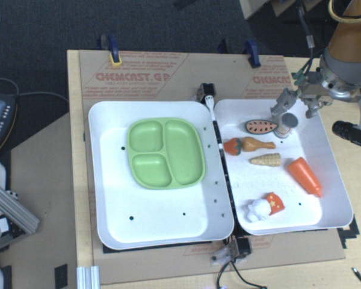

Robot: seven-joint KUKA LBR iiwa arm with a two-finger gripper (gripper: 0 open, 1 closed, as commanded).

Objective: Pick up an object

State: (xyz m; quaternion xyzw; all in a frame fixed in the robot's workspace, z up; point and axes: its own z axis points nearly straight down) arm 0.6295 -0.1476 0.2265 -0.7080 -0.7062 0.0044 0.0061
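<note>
Cardboard-brown surface carries 2 shallow white bins side by side. Largest of them, the left bin holds a green divided plate with 3 compartments, lying flat near its middle. Beside it the right bin holds the small toys. Grey arm with its orange band reaches in from the right, and the end effector hangs over the bin's far part with its fingers spread apart and nothing between them. An orange carrot lies tilted toward the right wall. Left of it rest a brown drumstick with a red piece touching its left end, and a tan cone just below. A watermelon slice lies just beside the end effector. Near the front sits a small red and white toy
</note>
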